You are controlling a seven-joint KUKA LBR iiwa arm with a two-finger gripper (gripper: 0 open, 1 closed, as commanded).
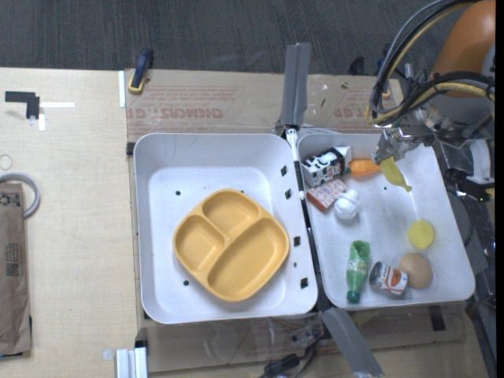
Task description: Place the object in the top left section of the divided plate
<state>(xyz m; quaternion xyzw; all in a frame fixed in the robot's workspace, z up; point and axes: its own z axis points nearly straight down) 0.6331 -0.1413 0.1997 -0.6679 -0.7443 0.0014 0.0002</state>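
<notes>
Where the claw (391,154) hangs over the far edge of the right bin (449,211), a limp yellow object (395,173) dangles from it, apparently pinched at its top, so the claw seems clenched on it. My guess is a soft, banana-like piece, held above the bin and well apart from the plate (231,244). A thin grip on something floppy could slip during the carry across the bin walls, or the piece could swing and land in the wrong section. Just beside it lies a smooth orange carrot (363,168), then a glossy cow-print carton (327,164), a red packet (326,196) and a white lump (347,205). Nearer are a yellow lemon (421,234), a matte egg (416,270), a can (387,279) and a green bottle (357,269). The plate is dull yellow plastic, rounded, three-sectioned, in the left bin (157,179).
</notes>
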